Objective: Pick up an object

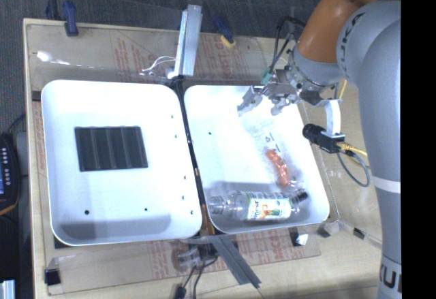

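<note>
My gripper (264, 104) hangs over the far edge of the right bin (211, 154), fingers spread apart with nothing between them. Below it in the right bin lies a clear plastic bag holding an orange object (278, 165). Along the near wall of the same bin a clear plastic bottle (255, 206) with an orange and green label lies on its side, its dark cap pointing right. A dark ribbed rectangular block (111, 148) lies flat in the left bin (61, 209).
A metal bar (188, 42) stands upright behind the seam between the bins. Blue clamps (69, 17) hold the board at the back. Cables (351, 154) run along the right side of the bench beside the arm.
</note>
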### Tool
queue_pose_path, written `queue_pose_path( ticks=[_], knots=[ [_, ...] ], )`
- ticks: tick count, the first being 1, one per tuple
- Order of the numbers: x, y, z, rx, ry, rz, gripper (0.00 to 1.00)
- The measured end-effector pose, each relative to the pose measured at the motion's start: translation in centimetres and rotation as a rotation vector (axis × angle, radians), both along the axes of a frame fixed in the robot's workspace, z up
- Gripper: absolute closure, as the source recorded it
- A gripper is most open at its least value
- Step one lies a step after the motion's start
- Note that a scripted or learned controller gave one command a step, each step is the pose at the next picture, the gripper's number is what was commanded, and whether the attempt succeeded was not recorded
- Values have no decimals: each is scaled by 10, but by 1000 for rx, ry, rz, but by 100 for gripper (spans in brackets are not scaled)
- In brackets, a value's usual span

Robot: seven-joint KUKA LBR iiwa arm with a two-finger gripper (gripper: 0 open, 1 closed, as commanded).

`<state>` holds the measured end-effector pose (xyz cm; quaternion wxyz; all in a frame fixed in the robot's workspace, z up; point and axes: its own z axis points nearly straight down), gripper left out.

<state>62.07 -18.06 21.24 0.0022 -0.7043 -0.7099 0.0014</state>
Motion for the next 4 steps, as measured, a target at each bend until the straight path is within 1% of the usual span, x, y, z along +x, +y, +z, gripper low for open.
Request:
queue_pose_path(
  ticks=[1, 2, 3, 4],
  knots=[
    [37, -28, -22, -1, -4, 74, 0],
    [36, -29, -26, -2, -5, -304, 0],
    [-5, -21, -4, 0, -1, -85, 0],
    [-72, -26, -1, -1, -3, 23, 0]
  ],
)
